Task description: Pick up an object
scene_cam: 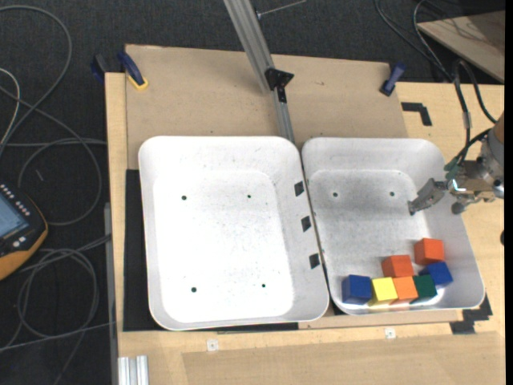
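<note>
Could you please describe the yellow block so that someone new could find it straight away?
Look in the right-hand bin, at the cluster of blocks along its near edge. The yellow block sits in the front row, between a blue block and an orange block; it is the only yellow one.

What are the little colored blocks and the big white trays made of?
The colored blocks look like painted wood or hard plastic: solid colors, crisp square edges. I can't tell which. The white bins look like thin molded plastic, smooth with rounded corners, a raised rim and speckled scuffs.

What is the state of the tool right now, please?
Tool: open, holding nothing, above the right shallow white plastic bin, apart from the small coloured cubes.
</note>
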Robot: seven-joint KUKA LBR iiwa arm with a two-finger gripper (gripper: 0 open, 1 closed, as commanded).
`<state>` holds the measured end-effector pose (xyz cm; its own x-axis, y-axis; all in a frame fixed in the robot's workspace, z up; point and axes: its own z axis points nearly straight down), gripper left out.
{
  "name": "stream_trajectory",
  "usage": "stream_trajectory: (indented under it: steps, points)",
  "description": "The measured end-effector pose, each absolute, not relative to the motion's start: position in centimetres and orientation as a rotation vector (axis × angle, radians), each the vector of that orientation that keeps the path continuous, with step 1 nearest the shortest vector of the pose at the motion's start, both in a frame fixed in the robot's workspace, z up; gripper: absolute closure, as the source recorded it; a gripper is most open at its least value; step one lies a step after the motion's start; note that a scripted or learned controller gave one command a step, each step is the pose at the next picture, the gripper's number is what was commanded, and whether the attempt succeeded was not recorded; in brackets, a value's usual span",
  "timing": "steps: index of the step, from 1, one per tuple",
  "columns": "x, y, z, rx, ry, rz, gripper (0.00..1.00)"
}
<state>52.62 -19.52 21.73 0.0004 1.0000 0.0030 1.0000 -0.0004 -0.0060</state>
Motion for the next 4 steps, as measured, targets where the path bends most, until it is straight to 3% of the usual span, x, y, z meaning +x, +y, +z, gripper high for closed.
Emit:
stream_trajectory:
  steps: [1, 4]
  points:
    - [52.7, -19.5, 22.0, -2.22, -2.22, 0.0, 0.0]
    - [53.0, -19.4, 9.7, -2.217, -2.217, 0.002, 0.0]
